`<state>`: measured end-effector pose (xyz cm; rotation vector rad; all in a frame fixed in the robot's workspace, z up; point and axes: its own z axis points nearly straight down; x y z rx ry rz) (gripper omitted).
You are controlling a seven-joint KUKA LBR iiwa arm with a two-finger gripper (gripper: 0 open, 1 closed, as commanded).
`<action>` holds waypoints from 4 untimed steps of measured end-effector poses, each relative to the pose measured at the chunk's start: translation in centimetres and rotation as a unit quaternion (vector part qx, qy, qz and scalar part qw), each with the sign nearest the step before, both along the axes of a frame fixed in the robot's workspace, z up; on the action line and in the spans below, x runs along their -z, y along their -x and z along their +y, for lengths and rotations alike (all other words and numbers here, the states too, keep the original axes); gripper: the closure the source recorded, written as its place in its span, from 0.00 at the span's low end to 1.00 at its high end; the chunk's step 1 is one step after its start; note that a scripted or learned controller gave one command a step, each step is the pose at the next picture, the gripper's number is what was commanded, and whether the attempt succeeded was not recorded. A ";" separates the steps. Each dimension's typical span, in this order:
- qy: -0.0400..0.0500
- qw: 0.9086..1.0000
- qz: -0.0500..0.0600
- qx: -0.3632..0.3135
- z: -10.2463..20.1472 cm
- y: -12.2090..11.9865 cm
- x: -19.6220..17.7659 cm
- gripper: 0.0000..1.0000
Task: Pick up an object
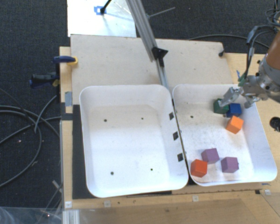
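From the overhead camera we take the blue cube [234, 109] as our landmark, in the upper part of the right bin [266, 146]. The gripper [234, 97] hangs just above and up-frame of it, so the likely target lies directly under the tips, a touch toward the bin's near side. A dark green block [219, 107] sits touching the cube's left side, partly tucked under the gripper. An orange cube [234, 124] lies just below the blue one, tilted to a diamond. None of these has a clear long axis; they read as roughly equal-sided.

Further below the blue cube, well apart, we see two purple cubes [210, 155] [229, 164] and a red-orange cube [199, 167] near the bin's lower wall. The left bin [91, 125] lies far left of the cube.

The arm [275, 64] comes in from the right, wrist angled down and left. We cannot tell whether the gripper is spread or pressed together, and nothing visibly sits in it. We judge the crowding around the blue cube the main risk.
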<state>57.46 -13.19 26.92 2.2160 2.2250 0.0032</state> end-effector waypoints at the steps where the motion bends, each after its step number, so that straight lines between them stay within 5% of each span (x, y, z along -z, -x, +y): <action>1: 0.000 1.000 0.005 0.004 -2.2 8.9 7.5 0.00; 2: 0.001 1.000 -0.006 0.000 -0.4 8.5 15.7 0.00; 3: 0.002 1.000 -0.003 -0.001 -4.6 1.8 17.8 0.00; 4: 0.000 1.000 0.025 -0.003 -5.6 -8.5 18.1 0.00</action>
